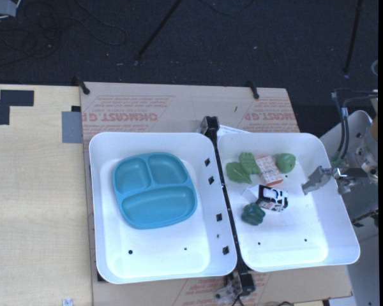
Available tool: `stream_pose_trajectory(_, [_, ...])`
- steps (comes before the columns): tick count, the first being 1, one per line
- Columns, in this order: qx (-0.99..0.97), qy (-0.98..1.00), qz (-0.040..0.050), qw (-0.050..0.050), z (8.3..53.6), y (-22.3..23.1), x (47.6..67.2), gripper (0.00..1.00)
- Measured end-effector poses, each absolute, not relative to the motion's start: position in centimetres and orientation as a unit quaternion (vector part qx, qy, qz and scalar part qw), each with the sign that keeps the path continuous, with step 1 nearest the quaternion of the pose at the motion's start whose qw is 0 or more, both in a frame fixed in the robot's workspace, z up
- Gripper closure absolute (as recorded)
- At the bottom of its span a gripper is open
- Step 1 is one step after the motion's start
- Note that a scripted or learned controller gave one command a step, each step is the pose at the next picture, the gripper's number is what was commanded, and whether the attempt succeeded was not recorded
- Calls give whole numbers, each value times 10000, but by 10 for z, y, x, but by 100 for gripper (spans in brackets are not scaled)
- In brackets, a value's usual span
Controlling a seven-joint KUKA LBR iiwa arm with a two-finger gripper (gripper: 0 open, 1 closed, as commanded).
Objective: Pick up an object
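While the gripper (316, 179) hangs over the right bin (306, 247) near its right edge, whether it is released or clenched cannot be told; green objects (241, 169), a small packet (267, 166) and a black-and-white toy (272, 198) lie toward that bin's far left, apart from it.

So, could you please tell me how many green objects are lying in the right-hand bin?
4: two overlapping pieces at the upper left, one at the upper right beside the pink packet, and a darker one lower down. Others may be hidden underneath.
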State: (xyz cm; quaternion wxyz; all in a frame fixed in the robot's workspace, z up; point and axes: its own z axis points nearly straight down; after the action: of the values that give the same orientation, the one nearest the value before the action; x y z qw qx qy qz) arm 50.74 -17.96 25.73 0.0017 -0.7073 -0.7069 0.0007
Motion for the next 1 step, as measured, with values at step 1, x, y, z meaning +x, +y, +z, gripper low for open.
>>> stream_pose_trajectory(1, [-7069, -7073, 11, 24, 267, -180, 507, 100])
